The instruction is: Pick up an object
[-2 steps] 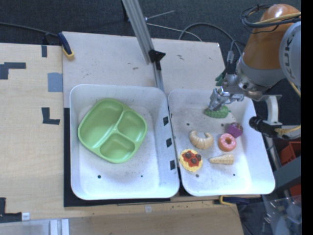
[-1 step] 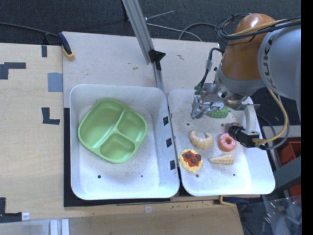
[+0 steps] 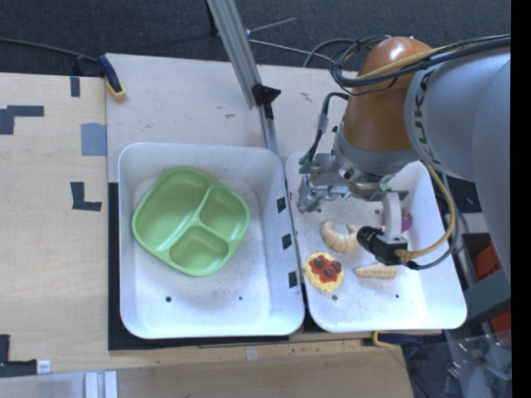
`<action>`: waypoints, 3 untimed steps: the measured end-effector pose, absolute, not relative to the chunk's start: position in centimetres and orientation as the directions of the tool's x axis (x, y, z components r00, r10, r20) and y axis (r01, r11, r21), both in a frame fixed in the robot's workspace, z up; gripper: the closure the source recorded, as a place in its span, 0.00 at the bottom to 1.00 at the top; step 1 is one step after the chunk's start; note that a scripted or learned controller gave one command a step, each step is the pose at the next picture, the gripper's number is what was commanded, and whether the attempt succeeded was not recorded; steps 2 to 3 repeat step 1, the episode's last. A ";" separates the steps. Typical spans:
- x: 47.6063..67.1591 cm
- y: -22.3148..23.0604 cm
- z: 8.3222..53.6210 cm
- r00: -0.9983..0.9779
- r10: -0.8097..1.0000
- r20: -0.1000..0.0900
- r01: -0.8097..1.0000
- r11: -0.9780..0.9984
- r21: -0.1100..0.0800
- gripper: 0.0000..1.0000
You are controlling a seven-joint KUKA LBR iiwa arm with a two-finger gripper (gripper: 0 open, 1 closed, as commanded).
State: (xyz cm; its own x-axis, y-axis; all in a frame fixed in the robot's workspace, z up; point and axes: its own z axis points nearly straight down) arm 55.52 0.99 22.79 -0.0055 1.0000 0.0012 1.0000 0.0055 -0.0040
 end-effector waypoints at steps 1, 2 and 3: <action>54.1 6.5 23.8 -0.008 1.000 0.002 1.000 0.008 -0.003 1.00; 54.1 6.5 23.8 -0.008 1.000 0.002 1.000 0.008 -0.003 1.00; 54.1 6.5 23.8 -0.008 1.000 0.002 1.000 0.008 -0.003 1.00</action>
